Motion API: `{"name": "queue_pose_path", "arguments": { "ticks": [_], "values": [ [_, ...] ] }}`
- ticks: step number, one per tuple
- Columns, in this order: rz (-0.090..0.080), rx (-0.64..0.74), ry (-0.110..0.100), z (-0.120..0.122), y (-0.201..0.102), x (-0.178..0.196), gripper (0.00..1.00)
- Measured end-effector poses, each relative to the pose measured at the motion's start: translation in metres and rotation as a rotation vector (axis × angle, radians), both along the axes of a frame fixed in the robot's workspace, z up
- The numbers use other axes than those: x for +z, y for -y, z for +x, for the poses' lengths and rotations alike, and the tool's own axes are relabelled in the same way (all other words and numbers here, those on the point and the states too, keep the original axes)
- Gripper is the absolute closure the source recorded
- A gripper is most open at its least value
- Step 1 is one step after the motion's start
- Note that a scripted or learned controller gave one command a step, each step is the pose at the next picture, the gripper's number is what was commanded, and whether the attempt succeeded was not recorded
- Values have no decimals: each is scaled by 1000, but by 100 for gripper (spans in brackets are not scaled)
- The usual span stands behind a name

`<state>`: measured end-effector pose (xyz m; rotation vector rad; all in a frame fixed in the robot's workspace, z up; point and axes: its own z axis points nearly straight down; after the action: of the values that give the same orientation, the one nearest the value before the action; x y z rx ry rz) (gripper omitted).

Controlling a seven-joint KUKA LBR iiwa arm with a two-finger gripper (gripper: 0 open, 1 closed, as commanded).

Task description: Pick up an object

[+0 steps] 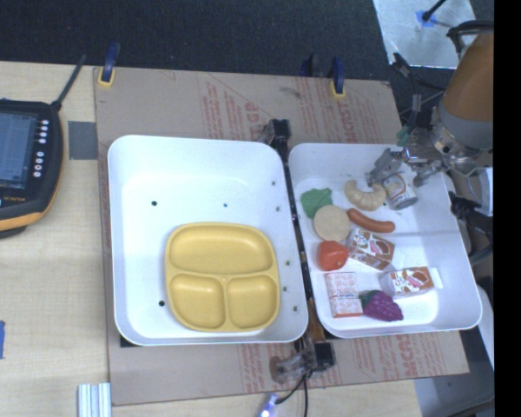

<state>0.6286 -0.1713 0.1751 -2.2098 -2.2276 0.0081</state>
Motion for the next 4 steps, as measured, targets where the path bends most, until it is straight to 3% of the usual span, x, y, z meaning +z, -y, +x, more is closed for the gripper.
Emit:
{"name": "queue_pose_path", "arguments": {
  "ticks": [1, 2, 3, 4],
  "values": [
    [1, -1, -1, -32, -43, -85, 0],
    [1, -3, 3, 4, -27, -83, 0],
    [3, -1, -3, 3, -27, -73, 100],
    [1, -5, 3, -64, 18, -35, 100]
  ]
}}
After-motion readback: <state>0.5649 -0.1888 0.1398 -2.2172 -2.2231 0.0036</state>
